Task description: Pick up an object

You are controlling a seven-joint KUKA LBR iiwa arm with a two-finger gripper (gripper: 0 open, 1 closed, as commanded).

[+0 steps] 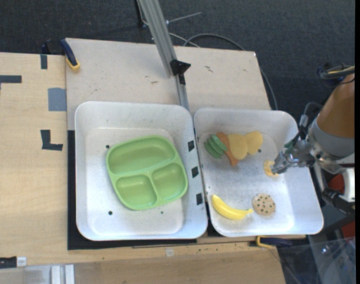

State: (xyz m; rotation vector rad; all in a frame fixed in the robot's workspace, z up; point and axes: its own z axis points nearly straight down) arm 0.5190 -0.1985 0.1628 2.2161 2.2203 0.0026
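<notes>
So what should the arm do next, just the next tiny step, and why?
Probably lower a touch and close on the small yellow piece. The gripper sits right beside it, near the right bin's right wall, whereas the banana and cookie lie farther off. Nothing is visibly held yet, so this looks like the nearest target.

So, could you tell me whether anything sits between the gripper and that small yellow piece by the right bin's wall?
Nothing visible does: the gripper is right at the small yellow piece, with the cookie and banana lying nearer the camera.
</notes>
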